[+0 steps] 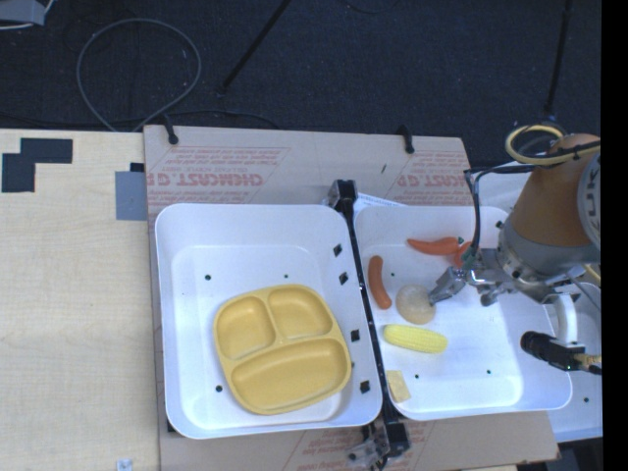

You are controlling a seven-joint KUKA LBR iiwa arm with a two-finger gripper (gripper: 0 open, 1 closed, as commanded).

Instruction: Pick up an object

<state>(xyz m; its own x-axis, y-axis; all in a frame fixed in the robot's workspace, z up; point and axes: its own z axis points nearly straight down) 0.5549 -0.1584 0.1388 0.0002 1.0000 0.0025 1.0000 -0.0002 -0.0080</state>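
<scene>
Two white bins (196, 243) sit on the desk; over the right one, the gripper (439, 294) touches a pale round object (417, 307), fingers' state unclear.

Bright, even light is falling from overhead, and both white bins (186, 263) are glowing almost washed out, their walls losing detail. My own arm (549, 214) is casting only a soft, faint shadow toward six o'clock. The yellow tray (280, 346) is taking the light flatly, without glare. Up at twelve o'clock the dark floor (294, 47) is sinking into murk, cables barely reading. The whole picture is looking slightly soft and grainy; my gripper (446, 287) is perhaps blurring a little.
</scene>
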